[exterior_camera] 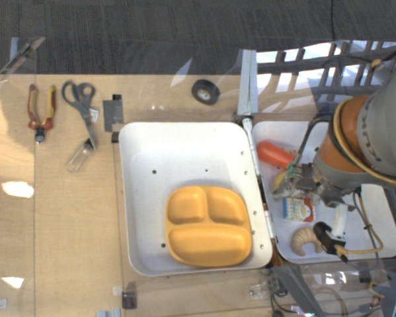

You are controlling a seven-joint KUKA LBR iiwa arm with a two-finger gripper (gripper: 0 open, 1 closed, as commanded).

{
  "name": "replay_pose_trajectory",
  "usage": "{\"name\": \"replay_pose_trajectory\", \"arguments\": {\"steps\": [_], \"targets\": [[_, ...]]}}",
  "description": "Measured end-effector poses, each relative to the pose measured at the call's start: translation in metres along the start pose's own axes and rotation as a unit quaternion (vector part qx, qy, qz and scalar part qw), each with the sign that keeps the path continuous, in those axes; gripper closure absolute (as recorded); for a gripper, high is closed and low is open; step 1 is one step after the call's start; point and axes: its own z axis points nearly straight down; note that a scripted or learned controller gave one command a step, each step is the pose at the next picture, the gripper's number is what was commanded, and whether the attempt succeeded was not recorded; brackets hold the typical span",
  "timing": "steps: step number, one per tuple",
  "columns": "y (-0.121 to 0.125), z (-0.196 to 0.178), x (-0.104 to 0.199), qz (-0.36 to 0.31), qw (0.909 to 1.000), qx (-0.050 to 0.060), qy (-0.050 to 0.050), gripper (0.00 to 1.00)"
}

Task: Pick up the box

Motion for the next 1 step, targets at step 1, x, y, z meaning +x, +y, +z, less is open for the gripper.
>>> {"name": "replay_pose_trajectory", "arguments": {"steps": [1], "targets": [[0.0076,0.0117,-0.0095,0.062,0.9980,0.005,0.004,0.00]]}}
